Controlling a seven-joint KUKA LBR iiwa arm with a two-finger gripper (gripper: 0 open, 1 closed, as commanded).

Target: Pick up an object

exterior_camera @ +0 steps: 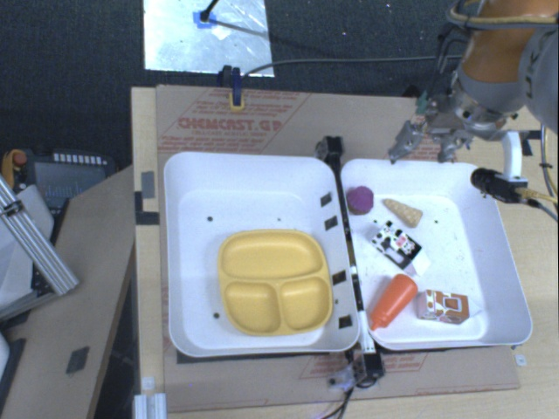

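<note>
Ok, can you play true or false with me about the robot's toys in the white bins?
1. The yellow tray lies in the left bin. True.
2. The purple ball sits on the yellow tray. False: it lies in the right bin, near the far left corner.
3. The gripper is holding the orange carrot. False: the gripper hangs open above the right bin's far edge with nothing between its fingers, and the carrot lies on the bin floor.
4. The carrot lies beside the small brown and white box. True.
5. The yellow tray has three compartments. True.
</note>
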